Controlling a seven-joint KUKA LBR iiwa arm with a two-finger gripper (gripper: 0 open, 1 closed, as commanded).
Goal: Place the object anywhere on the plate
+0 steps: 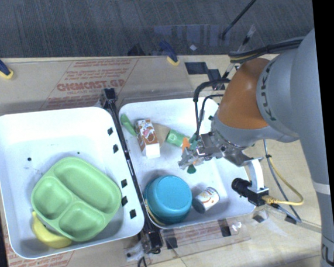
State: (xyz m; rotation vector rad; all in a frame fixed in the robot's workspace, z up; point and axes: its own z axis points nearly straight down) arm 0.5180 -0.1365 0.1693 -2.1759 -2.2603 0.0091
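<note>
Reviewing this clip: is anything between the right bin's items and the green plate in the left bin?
Yes. The two bins' adjoining walls run between them, so anything must be lifted over. The green plate itself lies bare, resting partly on a yellow object. The claw sits over the right bin near the carton.

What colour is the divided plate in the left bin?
Light green, plain with no pattern. The divided plate shows best in the camera view, lying in the left bin.

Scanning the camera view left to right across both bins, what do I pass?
Yellow item → green plate → carton → blue bowl → small can → gripper.
</note>
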